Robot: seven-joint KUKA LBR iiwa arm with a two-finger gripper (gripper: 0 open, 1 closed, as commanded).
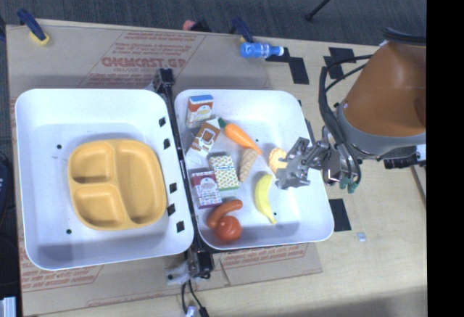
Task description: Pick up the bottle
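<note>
We're over the right bin (308, 127) now, with our gripper (293, 167) low near its right wall, just beside the banana (264, 197) and a small yellowish piece (277, 157) that we can't identify. Our fingers look parted a little and nothing sits between them, so we're holding nothing.

Where's the bottle? Nothing in this bin reads clearly as one. The carrot (240, 136), the cartons and boxes by the left wall and the red pieces toward the front edge are all toy food. The only bottle-like thing we can see is the small blue bottle (259, 51), lying on the cardboard (145, 54) beyond the bin's far edge, well apart from us. It lies on its side, long axis running left to right along that edge.

So we judge the target is up-frame and a bit left of our fingers, and they'd need to close across its short width.
</note>
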